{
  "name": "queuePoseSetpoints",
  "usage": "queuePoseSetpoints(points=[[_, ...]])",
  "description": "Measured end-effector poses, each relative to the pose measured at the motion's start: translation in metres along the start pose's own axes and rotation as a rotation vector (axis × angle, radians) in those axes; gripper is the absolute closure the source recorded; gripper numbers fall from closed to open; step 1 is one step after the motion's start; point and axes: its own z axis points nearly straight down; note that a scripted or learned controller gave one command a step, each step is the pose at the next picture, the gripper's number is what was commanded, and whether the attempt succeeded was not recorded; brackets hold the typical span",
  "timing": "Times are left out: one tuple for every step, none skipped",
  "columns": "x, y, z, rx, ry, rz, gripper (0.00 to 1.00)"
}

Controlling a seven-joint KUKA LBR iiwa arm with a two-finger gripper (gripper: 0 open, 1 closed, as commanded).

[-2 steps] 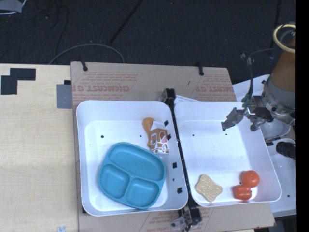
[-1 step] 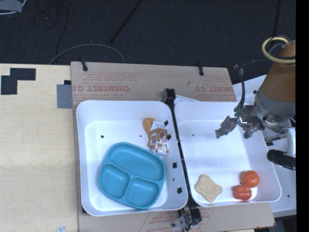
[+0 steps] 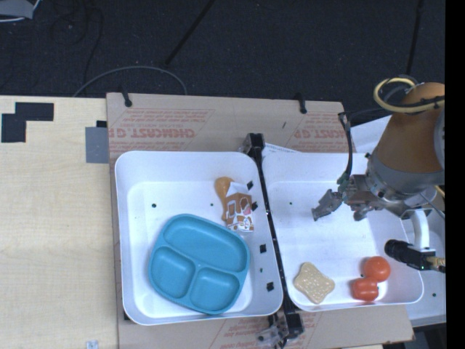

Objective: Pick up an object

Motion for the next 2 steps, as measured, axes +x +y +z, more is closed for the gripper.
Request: queuePoseSetpoints(points=[[0.001,0.002,0.064,0.002,0.0,0.0,0.0],[-0.001,0.003,0.05,-0.003,-0.001,0.006,1.0]])
